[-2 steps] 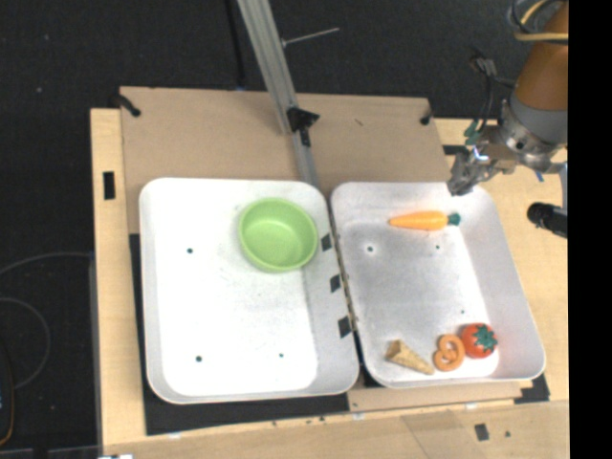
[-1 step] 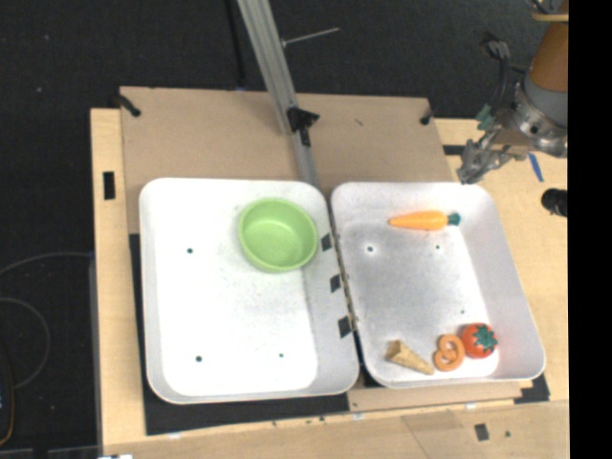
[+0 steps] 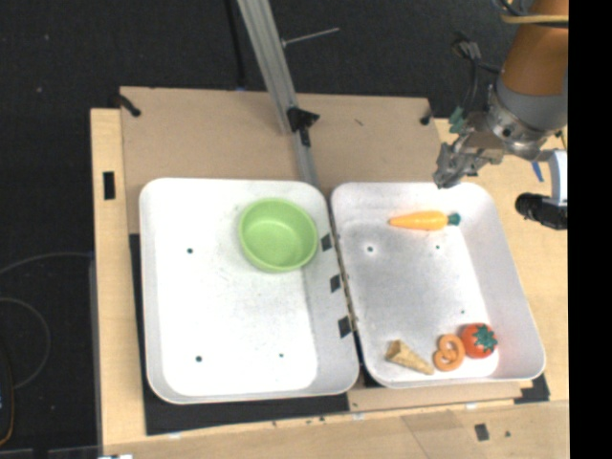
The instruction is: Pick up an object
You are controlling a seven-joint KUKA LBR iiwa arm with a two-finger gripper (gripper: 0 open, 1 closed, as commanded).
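Carrot [image 3: 418, 221]: lying flat near the far edge of the right bin [image 3: 435, 285], just below the gripper [image 3: 448, 178], apart from it. Probably light, stiff, smooth plastic; tapered, so likely to slip; best taken across the thick middle. Jaws: cannot tell, too dark and small. Bin floor flat, white, bare around the carrot; far wall near. Tomato [image 3: 478, 339], pretzel [image 3: 448, 353], wedge [image 3: 408, 357] well apart. Green bowl [image 3: 277, 234] in the left bin [image 3: 191, 295].

Arm [image 3: 531, 60] reaching in, gripper [image 3: 448, 178] pointed down, nothing held
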